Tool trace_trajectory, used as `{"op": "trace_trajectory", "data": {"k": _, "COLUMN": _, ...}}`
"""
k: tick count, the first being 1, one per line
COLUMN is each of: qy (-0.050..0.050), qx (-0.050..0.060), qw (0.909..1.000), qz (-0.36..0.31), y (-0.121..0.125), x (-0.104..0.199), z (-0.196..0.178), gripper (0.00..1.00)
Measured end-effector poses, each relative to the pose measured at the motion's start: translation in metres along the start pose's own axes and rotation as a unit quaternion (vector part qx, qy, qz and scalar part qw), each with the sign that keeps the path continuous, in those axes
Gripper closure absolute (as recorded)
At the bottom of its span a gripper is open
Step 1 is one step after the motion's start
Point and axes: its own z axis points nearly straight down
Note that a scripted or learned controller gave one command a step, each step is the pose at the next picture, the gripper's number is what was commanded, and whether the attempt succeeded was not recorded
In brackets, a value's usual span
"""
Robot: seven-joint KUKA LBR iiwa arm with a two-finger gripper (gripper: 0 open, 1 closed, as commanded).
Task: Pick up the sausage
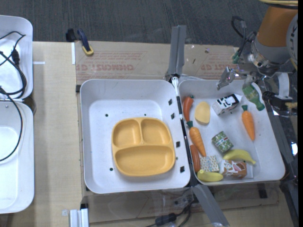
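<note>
Several things crowd the dark red, stubby sausage [194, 158], and that crowding looks like the main hazard. It lies lengthwise against the left wall of the right-hand shallow white bin [277, 148], toward the near end. A pointed orange carrot with a green top [197, 141] overlaps or touches its far end. A small square patterned packet [209, 163] sits just beside it on the right. A short yellow banana [209, 176] lies just beyond its near tip.

A descent here could strike the bin wall on one side or nip the carrot or packet on the other. The sausage could then roll away or be wedged harder against the wall.

Another reddish-orange, elongated piece [188, 108] lies farther up the same wall. It is similar enough in colour and shape that the program might take it for the target.

The silver two-finger gripper [228, 77] hangs over the bin's far edge, well apart from the sausage. Whether it is released or clenched I cannot tell from this slant, and nothing is visibly in it. A green bottle-shaped toy [253, 96] and a black-and-white carton [226, 103] lie near it. Both could be knocked as the arm swings toward the near-left corner.
</note>
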Motion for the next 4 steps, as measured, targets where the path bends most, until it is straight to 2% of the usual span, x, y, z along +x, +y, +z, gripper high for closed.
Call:
{"op": "trace_trajectory", "data": {"k": 1, "qy": -0.004, "qx": -0.013, "qw": 0.9963, "qz": -0.085, "y": 0.006, "x": -0.019, "z": 0.097, "gripper": 0.00}}
{"op": "trace_trajectory", "data": {"k": 2, "qy": -0.010, "qx": -0.026, "qw": 0.9942, "qz": -0.104, "y": -0.039, "x": -0.004, "z": 0.108, "gripper": 0.00}}
{"op": "trace_trajectory", "data": {"k": 3, "qy": -0.013, "qx": -0.024, "qw": 0.9723, "qz": -0.232, "y": -0.098, "x": 0.005, "z": 0.110, "gripper": 0.00}}
{"op": "trace_trajectory", "data": {"k": 4, "qy": -0.017, "qx": -0.028, "qw": 0.9729, "qz": -0.229, "y": -0.094, "x": 0.001, "z": 0.099, "gripper": 1.00}}
